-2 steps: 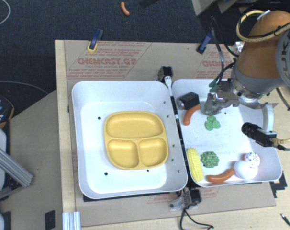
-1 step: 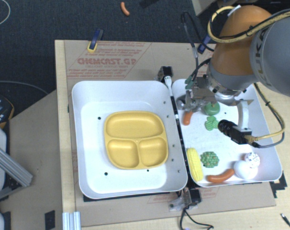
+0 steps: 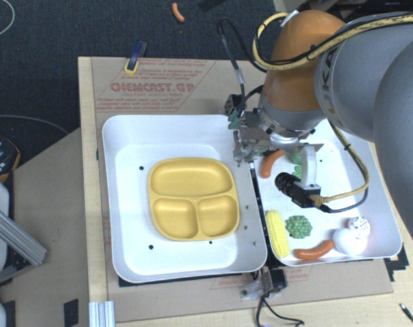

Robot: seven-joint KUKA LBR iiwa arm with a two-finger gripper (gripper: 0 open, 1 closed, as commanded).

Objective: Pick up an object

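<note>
My gripper point(image 3: 273, 154) hangs low over the far left part of the right bin point(image 3: 380, 206), under the orange wrist band. An orange-red sausage point(image 3: 270, 163) lies directly beneath it, partly covered by the gripper body. A small green item point(image 3: 298, 167) sits just to the right of that sausage, half hidden. Nearer the front of the same bin lie a yellow corn cob point(image 3: 277, 234), a green broccoli floret point(image 3: 300, 226), a second sausage point(image 3: 313, 251) and a white ball with dark spots point(image 3: 351, 238).
The left bin point(image 3: 121, 182) holds a yellow divided plate point(image 3: 193, 197). The wall between the two bins runs just left of the gripper. A black cable connector point(image 3: 293, 187) hangs beside the gripper. A blue-and-yellow clip point(image 3: 134, 58) lies on the cardboard behind the bins.
</note>
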